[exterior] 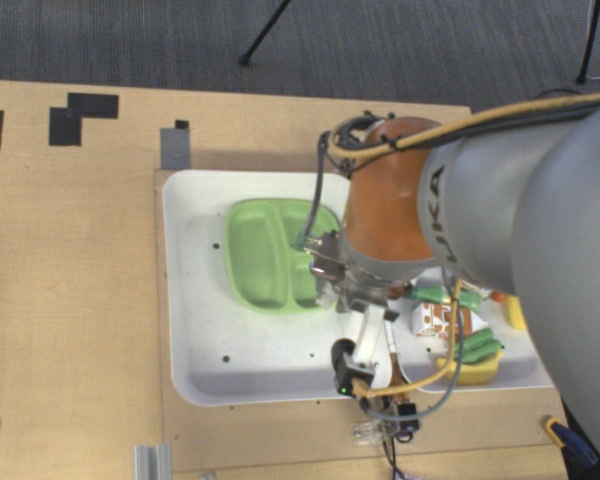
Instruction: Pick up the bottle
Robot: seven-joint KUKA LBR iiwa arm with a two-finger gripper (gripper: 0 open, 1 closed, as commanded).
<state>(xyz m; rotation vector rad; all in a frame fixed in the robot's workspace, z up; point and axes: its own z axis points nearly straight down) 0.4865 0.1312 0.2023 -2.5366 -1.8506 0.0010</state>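
**Claw down at the green tray's edge, clutter on its far side**

Grey arm fills the near right of the view, its orange band sitting just above the wrist. Below the wrist the claw hangs low over the white bins. The wrist hides it, so I cannot tell whether it is apart, together or clamped on anything.

Just beside the claw, towards the view's left, a green divided tray lies flat in the left bin. The tray's right rim runs under or against the claw. Which of the two cannot be made out.

On the claw's other side, towards the view's right, the right bin holds a small heap partly covered by the arm:
- a white and orange packet
- green pieces resting on a yellow thing
- another green piece closer to the wrist

Which of these is the bottle cannot be told. The heap lies near the claw but apart from it.
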